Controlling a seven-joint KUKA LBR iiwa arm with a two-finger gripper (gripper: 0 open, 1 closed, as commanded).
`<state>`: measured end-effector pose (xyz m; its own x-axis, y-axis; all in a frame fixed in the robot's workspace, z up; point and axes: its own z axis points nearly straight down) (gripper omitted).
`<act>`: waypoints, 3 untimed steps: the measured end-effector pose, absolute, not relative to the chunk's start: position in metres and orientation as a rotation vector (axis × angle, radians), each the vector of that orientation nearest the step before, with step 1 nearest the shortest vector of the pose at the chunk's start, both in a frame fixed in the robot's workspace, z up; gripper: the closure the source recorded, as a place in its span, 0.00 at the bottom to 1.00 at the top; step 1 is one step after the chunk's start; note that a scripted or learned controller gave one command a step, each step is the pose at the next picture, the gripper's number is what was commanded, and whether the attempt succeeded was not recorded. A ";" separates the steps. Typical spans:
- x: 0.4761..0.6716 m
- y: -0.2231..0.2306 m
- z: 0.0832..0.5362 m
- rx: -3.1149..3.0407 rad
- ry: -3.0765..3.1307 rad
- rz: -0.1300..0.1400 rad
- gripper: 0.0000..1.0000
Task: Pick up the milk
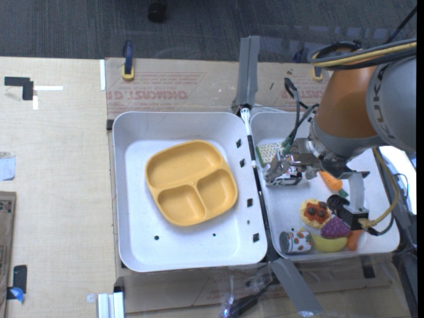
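A small white object with a green pattern [267, 152], possibly the milk, lies at the upper left of the right bin [291, 207], next to the divider. My gripper [282, 171] hangs just below and to the right of it, low over the bin floor. The arm's grey and orange wrist covers the bin's upper right part. Whether the gripper touches the white object is hidden by its metal body.
The left bin [132, 237] holds a yellow divided plate [191, 181]. At the front of the right bin lie a small can [296, 241], a toy pizza [315, 212], purple grapes [336, 227], a yellow fruit [329, 244] and an orange carrot [330, 180].
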<state>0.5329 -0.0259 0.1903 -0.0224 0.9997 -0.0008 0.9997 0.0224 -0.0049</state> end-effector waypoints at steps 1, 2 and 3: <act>0.533 -0.021 0.190 -2.146 -2.292 0.006 0.00; 0.520 -0.035 0.191 -2.120 -2.316 0.005 0.00; 0.546 -0.057 0.191 -2.112 -2.325 0.004 0.00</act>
<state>0.5464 -0.0567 0.1905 -0.0961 0.9954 -0.0014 0.9954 0.0961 -0.0024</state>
